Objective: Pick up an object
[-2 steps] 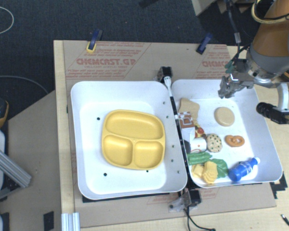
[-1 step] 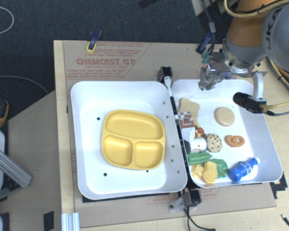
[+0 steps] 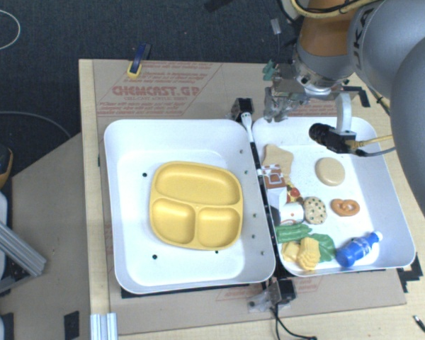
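Glossy yellow plastic tray in smooth white plastic bin.

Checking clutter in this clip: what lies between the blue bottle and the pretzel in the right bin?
Bare white bin floor separates the blue bottle from the pretzel in the camera view; nothing lies between them.

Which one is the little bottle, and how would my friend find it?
Look in the right bin, the one crowded with toy food. Go to its near corner, past the pretzel and beside the green toy. The bottle lies on its side there and is the one bright blue thing.
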### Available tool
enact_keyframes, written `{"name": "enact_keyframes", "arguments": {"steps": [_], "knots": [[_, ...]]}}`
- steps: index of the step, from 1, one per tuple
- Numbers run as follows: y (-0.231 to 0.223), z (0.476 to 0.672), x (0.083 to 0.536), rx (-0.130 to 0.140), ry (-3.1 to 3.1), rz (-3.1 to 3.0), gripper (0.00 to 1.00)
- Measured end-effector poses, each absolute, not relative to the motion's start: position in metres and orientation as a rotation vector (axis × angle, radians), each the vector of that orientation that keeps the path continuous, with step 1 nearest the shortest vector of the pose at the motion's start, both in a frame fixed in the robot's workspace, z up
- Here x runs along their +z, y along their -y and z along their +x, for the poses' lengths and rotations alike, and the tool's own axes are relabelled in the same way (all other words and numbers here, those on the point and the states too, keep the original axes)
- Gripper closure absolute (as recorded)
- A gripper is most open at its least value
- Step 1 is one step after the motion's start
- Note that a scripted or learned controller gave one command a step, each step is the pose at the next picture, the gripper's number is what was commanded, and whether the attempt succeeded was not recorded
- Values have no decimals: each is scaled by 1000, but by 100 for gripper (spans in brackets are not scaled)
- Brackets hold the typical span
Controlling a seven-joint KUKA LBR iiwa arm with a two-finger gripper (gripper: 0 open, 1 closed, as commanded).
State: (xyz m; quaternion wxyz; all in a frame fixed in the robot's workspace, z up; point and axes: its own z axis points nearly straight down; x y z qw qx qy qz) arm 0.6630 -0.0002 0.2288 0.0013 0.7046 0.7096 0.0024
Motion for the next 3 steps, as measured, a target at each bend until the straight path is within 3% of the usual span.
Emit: {"name": "enact_keyframes", "arguments": {"steps": [1,2,3], "knots": [[-13,658,214,-4,-2226,2221,100],[-12,669,224,5,-2220,2217,100],[-12,649,232,-3,-2221,2225,100]]}}
